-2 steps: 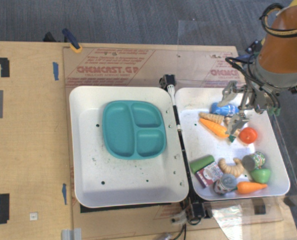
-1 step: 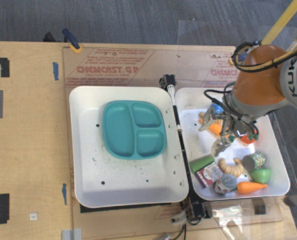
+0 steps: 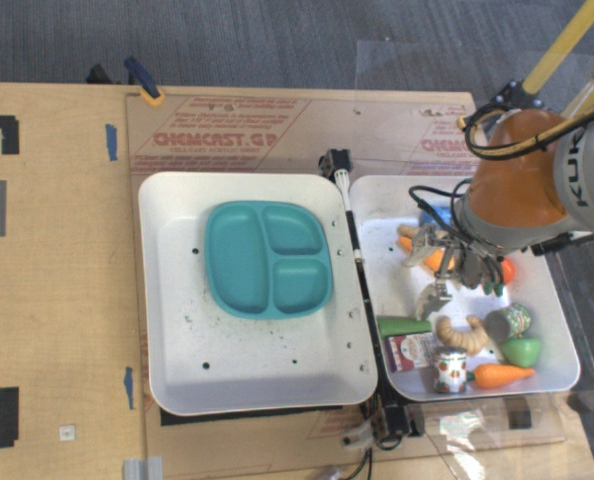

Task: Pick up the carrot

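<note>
Nearest me, the carrot point(image 3: 499, 375) lies tapered and glossy orange with a green tip at the right bin's point(image 3: 567, 340) front edge, beside a croissant-shaped pastry point(image 3: 459, 334) and a small printed can point(image 3: 451, 370). Above them my pincer point(image 3: 443, 290) hangs over the clutter; whether it is clenched or released I cannot tell. A smooth teal divided plate point(image 3: 267, 258) sits in the left bin point(image 3: 167, 318). Both bins rest on a cardboard-covered table point(image 3: 57, 268) printed "CHEMCAST", grey carpet point(image 3: 277, 28) beyond.
</note>
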Action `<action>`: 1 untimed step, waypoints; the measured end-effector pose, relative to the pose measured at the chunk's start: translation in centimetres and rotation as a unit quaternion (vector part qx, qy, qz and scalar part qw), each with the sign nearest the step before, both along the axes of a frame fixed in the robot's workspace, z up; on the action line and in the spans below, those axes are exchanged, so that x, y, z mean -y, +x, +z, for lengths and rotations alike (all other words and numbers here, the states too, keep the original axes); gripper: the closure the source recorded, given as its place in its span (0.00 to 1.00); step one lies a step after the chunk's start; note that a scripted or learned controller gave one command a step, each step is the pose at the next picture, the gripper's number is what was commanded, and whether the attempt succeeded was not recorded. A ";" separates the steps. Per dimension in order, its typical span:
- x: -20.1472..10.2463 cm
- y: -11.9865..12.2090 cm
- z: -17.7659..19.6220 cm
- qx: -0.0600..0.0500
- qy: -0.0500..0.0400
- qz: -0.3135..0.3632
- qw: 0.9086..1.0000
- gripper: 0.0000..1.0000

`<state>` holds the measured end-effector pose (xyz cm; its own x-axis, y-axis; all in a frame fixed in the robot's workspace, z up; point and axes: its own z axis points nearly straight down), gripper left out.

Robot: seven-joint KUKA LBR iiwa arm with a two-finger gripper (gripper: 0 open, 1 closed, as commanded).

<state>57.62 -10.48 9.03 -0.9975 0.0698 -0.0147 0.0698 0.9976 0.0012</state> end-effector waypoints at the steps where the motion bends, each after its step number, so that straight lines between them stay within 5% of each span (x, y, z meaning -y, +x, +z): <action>1: -0.1 0.5 1.5 0.007 -0.001 0.001 1.000 1.00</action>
